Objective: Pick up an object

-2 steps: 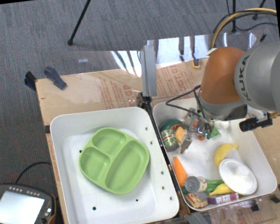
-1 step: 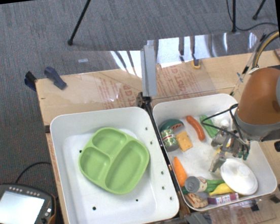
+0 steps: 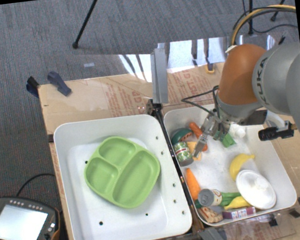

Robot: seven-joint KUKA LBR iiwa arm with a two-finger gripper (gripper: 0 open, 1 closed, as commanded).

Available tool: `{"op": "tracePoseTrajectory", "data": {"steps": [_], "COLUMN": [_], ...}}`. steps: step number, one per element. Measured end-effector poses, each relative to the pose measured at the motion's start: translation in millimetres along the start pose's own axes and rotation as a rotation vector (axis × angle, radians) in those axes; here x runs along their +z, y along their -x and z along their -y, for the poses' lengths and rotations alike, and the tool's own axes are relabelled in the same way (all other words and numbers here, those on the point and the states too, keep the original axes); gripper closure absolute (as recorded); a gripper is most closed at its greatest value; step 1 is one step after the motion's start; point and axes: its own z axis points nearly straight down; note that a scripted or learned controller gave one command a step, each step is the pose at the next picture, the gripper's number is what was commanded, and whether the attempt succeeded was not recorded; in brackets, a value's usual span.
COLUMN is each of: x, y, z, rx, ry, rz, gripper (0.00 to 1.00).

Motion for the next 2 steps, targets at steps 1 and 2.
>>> {"op": "tracePoseTrajectory", "data": {"steps": [1, 2], "x": [-11, -120], "y": [0, -18], "z": [-2, -1], "rx": [-0.004, 0.121], "ry": [0.001, 0.004], "rz": [0.001, 0.005], "gripper": [1.0, 1.0]}}
